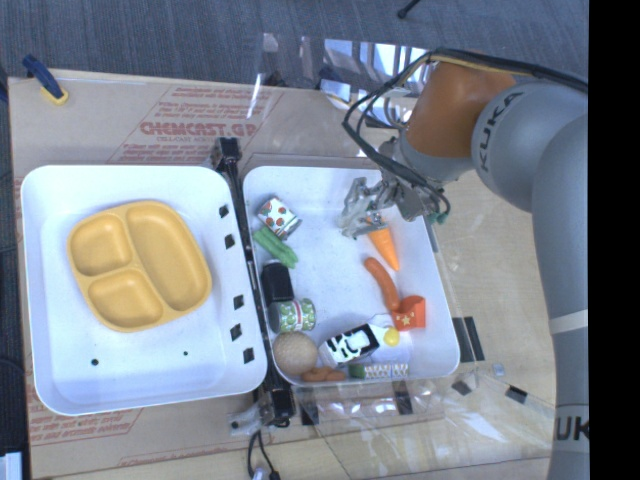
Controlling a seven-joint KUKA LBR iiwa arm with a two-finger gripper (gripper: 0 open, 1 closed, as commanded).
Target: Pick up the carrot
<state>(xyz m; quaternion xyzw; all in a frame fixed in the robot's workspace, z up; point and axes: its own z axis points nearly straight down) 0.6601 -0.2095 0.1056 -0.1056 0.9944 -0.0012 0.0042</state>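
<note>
Bins sit side by side on the surface [150,118]. Left bin [40,268] holds a yellow divided plate [138,264] near its centre. Right bin [330,183] has a green pod [274,246] at 9 o'clock, a small can [296,315] and a round brown ball [294,352] toward 7 o'clock, and a red block [410,312] at 4 o'clock. The carrot [383,246] lies at 1 o'clock, tip pointing down. The gripper [362,211] hovers just at the carrot's upper left; whether it is released or clenched cannot be told.
</note>
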